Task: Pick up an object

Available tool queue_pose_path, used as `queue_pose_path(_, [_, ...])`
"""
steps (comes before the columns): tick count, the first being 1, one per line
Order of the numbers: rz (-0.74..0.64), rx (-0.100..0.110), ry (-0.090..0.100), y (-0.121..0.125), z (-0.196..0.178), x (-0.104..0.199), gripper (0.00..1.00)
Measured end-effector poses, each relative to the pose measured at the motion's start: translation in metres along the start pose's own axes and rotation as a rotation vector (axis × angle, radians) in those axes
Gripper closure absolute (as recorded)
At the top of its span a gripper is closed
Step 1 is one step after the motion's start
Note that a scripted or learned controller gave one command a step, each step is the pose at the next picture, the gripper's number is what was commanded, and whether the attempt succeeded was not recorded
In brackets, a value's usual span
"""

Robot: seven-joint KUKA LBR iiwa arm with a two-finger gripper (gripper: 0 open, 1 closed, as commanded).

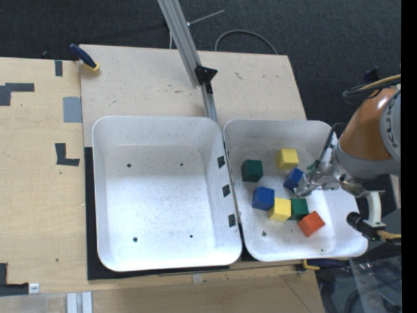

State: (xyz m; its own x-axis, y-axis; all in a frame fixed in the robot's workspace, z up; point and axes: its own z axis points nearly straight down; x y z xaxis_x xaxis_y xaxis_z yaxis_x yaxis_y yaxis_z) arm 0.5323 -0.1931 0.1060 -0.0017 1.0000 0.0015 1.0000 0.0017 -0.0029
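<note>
Blue cube (293,178) sat directly under end effector (305,186) in right bin (273,130); grip state unclear, yellow cube (287,158) at its 11 o'clock.

Two shallow white bins sit side by side on a pale wooden bench (39,175). The left bin (104,175) shows dark specks on its floor. From the seam between the bins, a metal rail (177,28) runs toward 11 o'clock, carrying a black clamp (206,74). At 10 o'clock lies a blue-and-yellow clip (83,57). Grey tape patches (71,108) mark the bench at 9 o'clock. A thin cable loop (244,38) lies at 12 o'clock on dark carpet (326,31).
</note>
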Motion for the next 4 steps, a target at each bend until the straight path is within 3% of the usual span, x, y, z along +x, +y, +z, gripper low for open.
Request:
queue_pose_path(2, [0.001, -0.007, -0.003, -0.016, -0.112, -0.003, 1.00])
queue_pose_path(3, [0.000, -0.004, -0.002, -0.016, -0.127, -0.002, 1.00])
queue_pose_path(4, [-0.005, -0.003, 0.000, 0.001, -0.137, 0.048, 1.00])
